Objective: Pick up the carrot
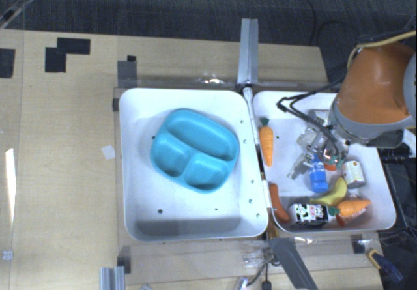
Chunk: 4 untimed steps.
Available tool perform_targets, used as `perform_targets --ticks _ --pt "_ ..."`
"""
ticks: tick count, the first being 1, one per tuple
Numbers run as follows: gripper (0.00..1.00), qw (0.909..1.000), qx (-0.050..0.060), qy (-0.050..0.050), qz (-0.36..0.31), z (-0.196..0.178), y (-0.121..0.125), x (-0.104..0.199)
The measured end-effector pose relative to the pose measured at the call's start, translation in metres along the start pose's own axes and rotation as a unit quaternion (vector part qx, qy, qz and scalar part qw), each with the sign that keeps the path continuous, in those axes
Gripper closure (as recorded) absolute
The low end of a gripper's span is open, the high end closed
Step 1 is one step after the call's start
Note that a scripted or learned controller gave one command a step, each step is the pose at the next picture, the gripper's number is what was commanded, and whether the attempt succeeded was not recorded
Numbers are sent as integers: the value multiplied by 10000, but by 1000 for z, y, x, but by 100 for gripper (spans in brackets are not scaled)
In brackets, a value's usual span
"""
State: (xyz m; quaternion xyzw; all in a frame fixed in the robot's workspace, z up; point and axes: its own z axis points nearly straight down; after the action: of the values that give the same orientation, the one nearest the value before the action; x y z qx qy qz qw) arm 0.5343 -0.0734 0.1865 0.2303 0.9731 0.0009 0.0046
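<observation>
Two shallow white bins sit side by side on the wooden bench, the left bin (133, 217) holding a blue divided plate (193, 148) tilted a little toward the far corner, its three compartments bare. The right bin (384, 207) carries the clutter. The carrot (266, 144) lies lengthwise along that bin's left wall, just beside the divider between the bins, green top toward the far end and orange tip pointing toward the camera; nothing touches it. The arm (378, 90) enters from the right, its orange band filling the upper right of the bin, and the gripper (311, 155) hangs over the middle of the right bin, well to the right of the carrot and apart from it. Its metal fingers point down and leftward, but they blur into the items beneath, so whether they stand wide or narrow cannot be told, and nothing is clearly caught between them. Just below the gripper sits a small blue object (318, 180), then a yellow banana (333, 192), a small white can (352, 173), an orange toy (354, 208) and a black-and-white carton (309, 214) along the near wall, with a red sausage-like piece (276, 199) at the near left corner
</observation>
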Motion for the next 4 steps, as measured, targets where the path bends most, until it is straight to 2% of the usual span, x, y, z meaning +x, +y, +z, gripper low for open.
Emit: perform_targets --ticks 1,2,3,4 --pt "0 9883 -4 -33 -1526 95 -30 33" --pt "100 9884 -19 -63 -1520 82 -28 31" --pt "100 9965 -1 8 -842 0 11 -13" --pt "100 9622 -11 -8 -2724 0 65 -65"
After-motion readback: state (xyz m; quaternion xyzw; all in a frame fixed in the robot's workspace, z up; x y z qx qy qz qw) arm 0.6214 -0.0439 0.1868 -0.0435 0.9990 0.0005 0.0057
